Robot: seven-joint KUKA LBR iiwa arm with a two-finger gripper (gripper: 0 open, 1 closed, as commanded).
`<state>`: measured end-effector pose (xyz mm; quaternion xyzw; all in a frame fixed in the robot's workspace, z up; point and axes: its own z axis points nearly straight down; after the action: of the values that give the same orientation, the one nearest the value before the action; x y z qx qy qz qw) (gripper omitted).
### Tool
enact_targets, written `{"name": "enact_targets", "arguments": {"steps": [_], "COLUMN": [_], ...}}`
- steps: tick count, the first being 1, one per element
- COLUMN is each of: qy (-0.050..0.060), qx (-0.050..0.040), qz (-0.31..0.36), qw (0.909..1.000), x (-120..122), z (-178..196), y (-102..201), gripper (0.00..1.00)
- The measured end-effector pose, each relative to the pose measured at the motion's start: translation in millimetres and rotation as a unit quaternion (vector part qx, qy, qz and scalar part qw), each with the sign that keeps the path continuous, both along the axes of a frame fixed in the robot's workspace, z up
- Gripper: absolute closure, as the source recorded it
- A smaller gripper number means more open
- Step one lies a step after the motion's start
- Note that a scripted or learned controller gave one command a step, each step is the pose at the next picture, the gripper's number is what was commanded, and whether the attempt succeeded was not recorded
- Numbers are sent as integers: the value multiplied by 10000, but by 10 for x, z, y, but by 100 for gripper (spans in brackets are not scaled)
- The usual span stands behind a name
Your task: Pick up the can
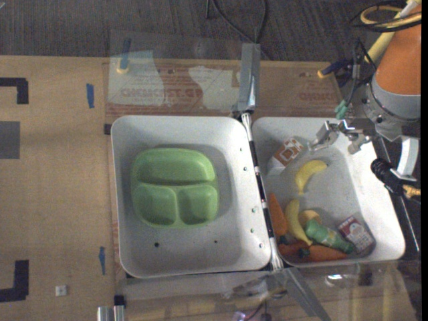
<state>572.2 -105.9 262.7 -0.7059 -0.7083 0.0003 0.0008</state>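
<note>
I read the two-finger metal gripper (339, 141) as spread, with nothing between its fingers. It hangs over the top end of the shallow white right-hand bin (394, 246), close to that bin's upper rim.

I can't be sure which item is the can. My best guess is the small red-and-white cylinder with a greyish end (355, 234), lying on its side. It sits well below the hand in the view, tucked into the bin's lower right corner.

Just to the hand's left sits a white-and-orange carton-like packet (290, 151), and directly below it a yellow plastic banana (310, 174).

The corner placement matters. The can has bin wall on two sides and a green toy bottle (328, 237) against its left flank, so I judge there is little finger room except across its short width. The open white floor between the hand and the can gives a clear descent path. The green divided plastic tray (175, 186) sits in the left bin, out of the way.
</note>
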Motion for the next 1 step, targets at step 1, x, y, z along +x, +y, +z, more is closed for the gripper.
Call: {"name": "enact_targets", "arguments": {"steps": [1], "qy": [-21], "qx": [-15], "qz": [-550], "qw": [9985], "x": [303], "z": [-504], "y": [-1078], "gripper": [0]}}
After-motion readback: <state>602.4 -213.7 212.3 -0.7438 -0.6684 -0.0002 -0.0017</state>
